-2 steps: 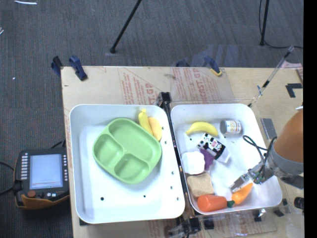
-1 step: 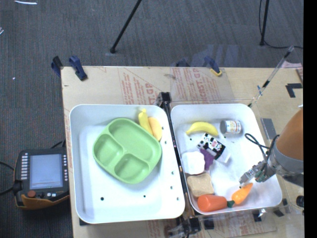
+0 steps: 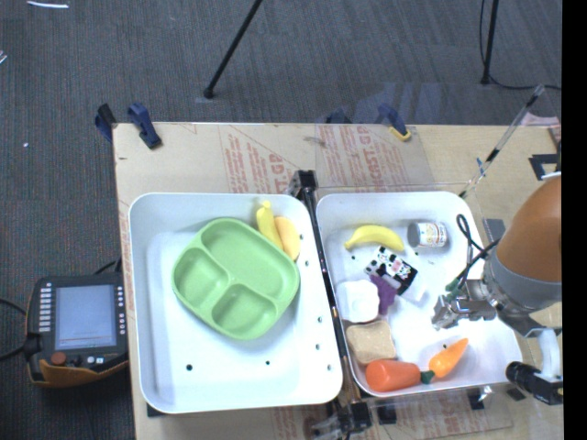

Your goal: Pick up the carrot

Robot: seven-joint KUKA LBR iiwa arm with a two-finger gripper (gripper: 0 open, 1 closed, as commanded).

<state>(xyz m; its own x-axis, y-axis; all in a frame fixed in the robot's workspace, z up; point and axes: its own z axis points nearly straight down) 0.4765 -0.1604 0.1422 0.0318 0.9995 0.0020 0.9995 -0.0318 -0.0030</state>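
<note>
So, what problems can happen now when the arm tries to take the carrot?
The carrot lies tilted near the right bin's front wall, so the fingers may hit the wall. A red pepper sits close beside it and could be pushed or grabbed instead. The gripper is above and slightly left of the carrot, so a straight descent may miss.

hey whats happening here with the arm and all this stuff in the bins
A robot arm reaches in from the right over the right bin, going for the carrot. Its tool hangs just above the carrot, which lies on the bin floor near the front, not lifted yet. Around it sit a red pepper, a slice of bread and a banana. The left bin holds a green divided plate.
</note>
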